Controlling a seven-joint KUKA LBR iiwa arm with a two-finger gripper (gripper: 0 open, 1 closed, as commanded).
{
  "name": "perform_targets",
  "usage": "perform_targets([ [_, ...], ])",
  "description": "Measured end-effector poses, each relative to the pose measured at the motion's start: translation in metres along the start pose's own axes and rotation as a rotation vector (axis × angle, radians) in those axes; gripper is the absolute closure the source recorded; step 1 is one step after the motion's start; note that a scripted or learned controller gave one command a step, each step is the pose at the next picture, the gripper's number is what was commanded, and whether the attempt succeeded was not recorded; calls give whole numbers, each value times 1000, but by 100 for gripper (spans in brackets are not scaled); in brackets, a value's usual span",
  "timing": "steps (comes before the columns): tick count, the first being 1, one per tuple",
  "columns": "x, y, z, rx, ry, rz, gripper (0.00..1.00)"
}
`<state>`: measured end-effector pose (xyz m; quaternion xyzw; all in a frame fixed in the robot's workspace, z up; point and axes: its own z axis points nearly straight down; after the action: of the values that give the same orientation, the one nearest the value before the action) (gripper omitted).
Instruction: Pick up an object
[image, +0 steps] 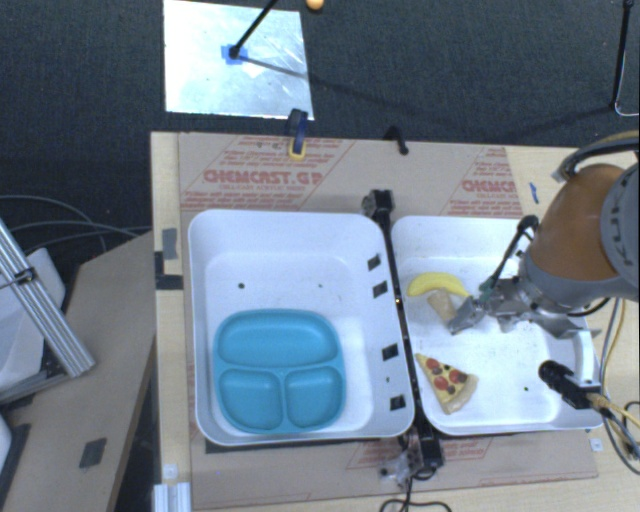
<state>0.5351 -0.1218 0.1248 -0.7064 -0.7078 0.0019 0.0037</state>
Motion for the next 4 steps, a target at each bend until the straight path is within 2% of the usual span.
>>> perform_targets([
  [1, 42, 0, 43, -6, 0, -5, 0],
  [2, 106, 24, -16, -10, 3, -1, 0],
  [3, 197, 38, -62, -15, 2, -12, 0],
  [4, 288, 66, -17, -8, 2, -10, 0],
])
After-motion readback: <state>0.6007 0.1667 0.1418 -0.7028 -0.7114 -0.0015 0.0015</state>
